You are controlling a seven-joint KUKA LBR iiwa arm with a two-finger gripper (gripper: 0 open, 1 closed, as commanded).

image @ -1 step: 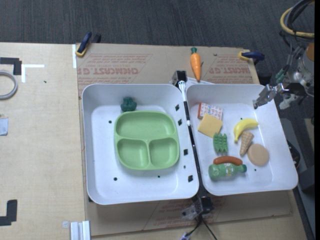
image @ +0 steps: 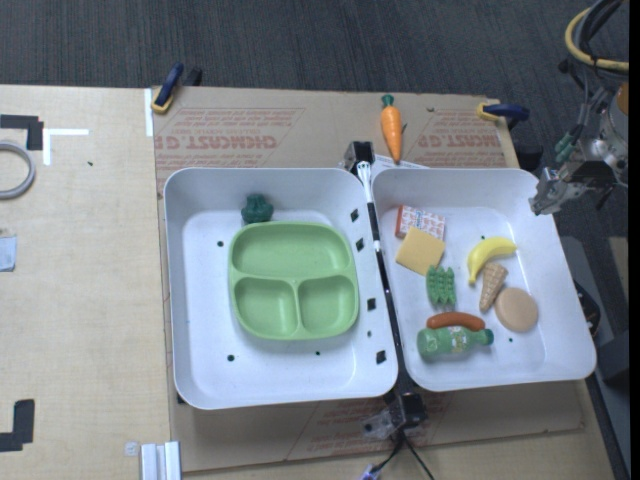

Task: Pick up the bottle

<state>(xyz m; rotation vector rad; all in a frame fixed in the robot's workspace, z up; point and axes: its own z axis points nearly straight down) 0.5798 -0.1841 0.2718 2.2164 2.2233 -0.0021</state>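
The bottle (image: 455, 341) is green and lies on its side in the right bin (image: 560, 358), close to that bin's near wall. Around it in the same bin: a sausage (image: 455, 320) just behind it, almost touching; a green ridged piece (image: 440, 286) beyond the sausage; a yellow cheese wedge (image: 420, 252) and a red-and-white packet (image: 419, 219) farther back still. To the bottle's right sits a round tan bun (image: 517, 309), with an ice-cream cone (image: 491, 285) and a banana (image: 490, 254) behind that.

The left bin (image: 190, 298) holds a green divided plate (image: 294, 280) — three compartments, nothing in them — and a small broccoli (image: 257, 208) at the plate's far-left corner.

A carrot (image: 390, 126) lies on the tabletop (image: 80, 318), well beyond the bottle, outside both bins.

My end effector (image: 548, 198) hangs over the right bin's far-right corner, well apart from the bottle, carrying nothing — whether it is spread or closed I cannot tell.
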